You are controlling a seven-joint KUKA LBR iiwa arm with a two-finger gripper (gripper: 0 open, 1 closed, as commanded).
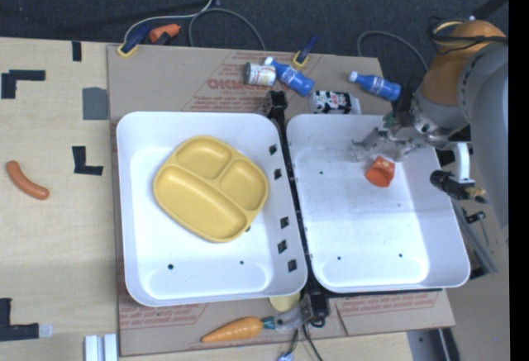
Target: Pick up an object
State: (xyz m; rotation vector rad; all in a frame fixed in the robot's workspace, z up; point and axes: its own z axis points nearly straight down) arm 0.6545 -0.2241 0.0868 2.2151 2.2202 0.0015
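Gripper (382,142) low in the right bin (372,260), fingers spread apart; a small orange object (380,172) lies just below them, not held.

A yellow plate (212,187) with three sections lies in the left white bin (140,268). A toy sausage (26,179) lies on the bench (50,252) far to the left. A toy carrot (233,330) lies at the near edge. Two blue bottles (281,75) (376,86) lie at the far side, beyond the bins.
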